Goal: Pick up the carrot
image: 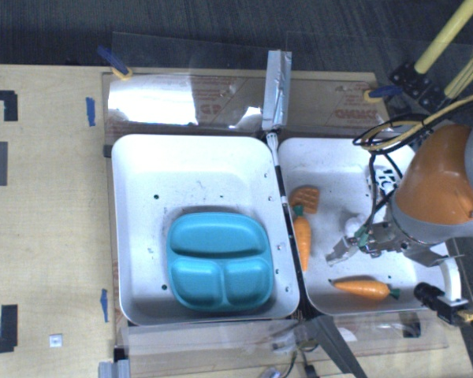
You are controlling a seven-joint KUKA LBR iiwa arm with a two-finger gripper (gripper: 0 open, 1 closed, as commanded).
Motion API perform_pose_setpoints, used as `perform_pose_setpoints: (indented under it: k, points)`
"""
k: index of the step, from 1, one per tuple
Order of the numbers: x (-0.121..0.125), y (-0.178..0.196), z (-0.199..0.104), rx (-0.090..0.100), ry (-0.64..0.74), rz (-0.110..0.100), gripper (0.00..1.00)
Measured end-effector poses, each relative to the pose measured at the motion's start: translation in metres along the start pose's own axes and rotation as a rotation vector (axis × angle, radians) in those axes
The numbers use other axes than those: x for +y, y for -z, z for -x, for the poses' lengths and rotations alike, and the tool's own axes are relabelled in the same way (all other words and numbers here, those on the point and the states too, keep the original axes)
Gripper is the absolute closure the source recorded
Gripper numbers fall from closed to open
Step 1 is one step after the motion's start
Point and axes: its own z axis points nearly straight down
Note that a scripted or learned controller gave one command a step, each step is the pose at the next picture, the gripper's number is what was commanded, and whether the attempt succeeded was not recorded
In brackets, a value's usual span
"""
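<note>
My gripper (pixel 340 250) hangs in the right half of the frame, over the right bin (pixel 331 160), with my orange-banded arm (pixel 437 183) coming in from the right edge behind it. The fingers (pixel 337 251) point toward the left of the frame and look slightly parted, a narrow gap between them. Nothing sits between them; I am holding nothing, and I cannot tell whether the tips touch the bin floor.

There are two carrots in the right bin. One carrot (pixel 362 288) lies on its side just below my fingertips, toward the lower right of the frame, its green stub pointing right. It is near my fingers but apart from them. The other carrot (pixel 302 241) lies lengthwise along the bin's left wall, left of my fingertips, its thin end toward the bottom of the frame. Just above it sits a small brown, bread-like piece (pixel 306 197).

The left bin (pixel 142 179) fills the middle of the frame and bears a blue divided tray (pixel 218 260) in its lower part.
</note>
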Motion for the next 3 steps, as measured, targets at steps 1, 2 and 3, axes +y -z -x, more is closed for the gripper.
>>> perform_pose_setpoints:
  k: [1,2,3]
  points:
    - [-0.002,-0.042,0.033,0.0,0.138,0.007,0.0]
    - [0.006,0.057,-0.018,-0.003,0.228,0.01,0.0]
    - [-0.008,-0.012,0.051,-0.001,0.178,0.0,0.0]
